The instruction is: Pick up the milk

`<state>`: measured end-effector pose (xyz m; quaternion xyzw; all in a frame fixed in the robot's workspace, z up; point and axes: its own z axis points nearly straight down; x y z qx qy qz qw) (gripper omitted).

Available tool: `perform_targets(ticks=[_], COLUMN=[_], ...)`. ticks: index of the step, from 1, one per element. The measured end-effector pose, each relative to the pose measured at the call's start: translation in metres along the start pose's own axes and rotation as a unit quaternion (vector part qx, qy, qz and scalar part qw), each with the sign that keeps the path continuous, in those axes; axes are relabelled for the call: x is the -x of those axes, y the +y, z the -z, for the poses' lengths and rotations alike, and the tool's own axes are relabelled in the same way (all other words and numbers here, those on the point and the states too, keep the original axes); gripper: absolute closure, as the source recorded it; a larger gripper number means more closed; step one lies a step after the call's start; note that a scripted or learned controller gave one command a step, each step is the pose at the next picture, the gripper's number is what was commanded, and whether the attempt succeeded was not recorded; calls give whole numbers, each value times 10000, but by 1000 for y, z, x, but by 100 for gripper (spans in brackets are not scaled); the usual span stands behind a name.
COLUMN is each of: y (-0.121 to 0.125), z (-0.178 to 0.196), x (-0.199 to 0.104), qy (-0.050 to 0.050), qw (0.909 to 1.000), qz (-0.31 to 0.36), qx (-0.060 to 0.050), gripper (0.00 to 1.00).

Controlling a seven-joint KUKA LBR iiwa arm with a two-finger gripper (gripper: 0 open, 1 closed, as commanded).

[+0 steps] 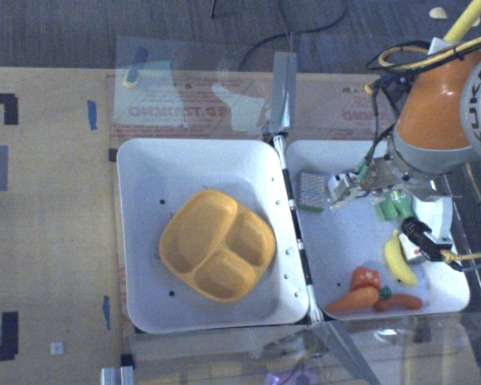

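Jaws: state unreadable. My gripper (361, 184) low in right bin (345, 239); milk not identified. Risk: closing on green item (393, 207) instead.

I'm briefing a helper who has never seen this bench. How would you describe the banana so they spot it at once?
Start at the right bin, the one the arm hangs over. Along its right side, below the green item, lies the banana, pointing toward the near corner. It is the only yellow, curved thing there; the carrot and red pieces to its lower left are orange and red.
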<state>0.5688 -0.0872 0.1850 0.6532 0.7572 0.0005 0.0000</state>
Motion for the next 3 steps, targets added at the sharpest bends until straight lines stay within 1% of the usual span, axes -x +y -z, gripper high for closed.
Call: perform_targets(ticks=[1, 2, 3], y=[33, 31, 31], z=[-82, -74, -74], x=[35, 38, 38], qy=[-32, -33, -33], qw=[9998, 9999, 9999], qz=[151, 120, 119], qx=[92, 83, 82], gripper=[0, 100, 0])
